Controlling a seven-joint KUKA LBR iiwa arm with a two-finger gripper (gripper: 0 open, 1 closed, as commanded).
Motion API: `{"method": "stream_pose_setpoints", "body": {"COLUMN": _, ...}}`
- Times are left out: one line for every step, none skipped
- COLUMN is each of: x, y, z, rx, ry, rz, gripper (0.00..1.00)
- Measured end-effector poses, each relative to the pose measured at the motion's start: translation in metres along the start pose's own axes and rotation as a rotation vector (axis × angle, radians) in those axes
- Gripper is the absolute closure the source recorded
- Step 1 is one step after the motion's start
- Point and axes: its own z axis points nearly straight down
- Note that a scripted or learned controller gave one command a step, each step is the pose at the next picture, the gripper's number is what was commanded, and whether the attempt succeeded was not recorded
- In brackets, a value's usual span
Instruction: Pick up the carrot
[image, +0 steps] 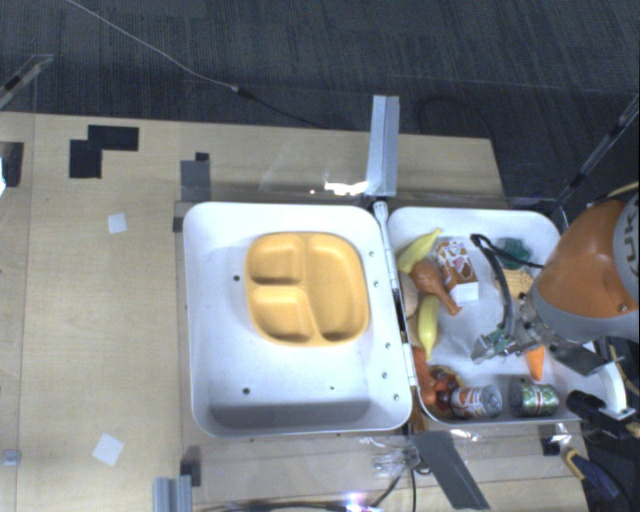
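The carrot (536, 362) shows as a small orange piece low in the right bin (548, 226), just above a green can (538, 398). My gripper (499, 345) hangs over the bin floor immediately left of the carrot, at the end of the arm with the orange band (590, 275). Most of the carrot is hidden under the wrist, and I cannot see whether it is touched or held.
The right bin also holds two bananas (420, 250), a brown drumstick-shaped toy (437, 285), a snack packet (458, 262), a green item (515, 248) and a second can (478, 402). A yellow divided plate (305, 287) lies in the left bin (215, 330).
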Motion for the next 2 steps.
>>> {"method": "stream_pose_setpoints", "body": {"x": -0.066, "y": -0.022, "z": -0.001, "rx": -0.004, "ry": -0.006, "rz": -0.154, "gripper": 1.0}}
{"method": "stream_pose_setpoints", "body": {"x": -0.025, "y": 0.003, "z": -0.056, "rx": -0.007, "ry": -0.004, "rz": 0.095, "gripper": 1.0}}
